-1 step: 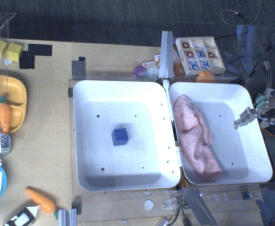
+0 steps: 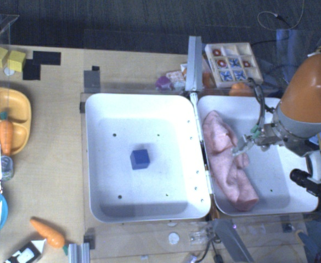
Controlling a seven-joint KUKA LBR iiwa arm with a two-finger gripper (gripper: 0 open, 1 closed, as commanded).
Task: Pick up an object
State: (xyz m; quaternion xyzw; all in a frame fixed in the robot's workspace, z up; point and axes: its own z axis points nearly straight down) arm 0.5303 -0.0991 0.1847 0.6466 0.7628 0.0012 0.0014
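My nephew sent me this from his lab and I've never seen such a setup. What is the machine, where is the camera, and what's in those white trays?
The one camera sits above the bench, looking down at a slant. The grey and orange machine on the right is a robot arm; its gripper, a two-finger claw, is low over the pink cloth in the right bin. I cannot tell whether it grips the cloth. The left bin holds a small blue cube. Outside the bins lie toys: a yellow tray, a carrot and a puzzle board.
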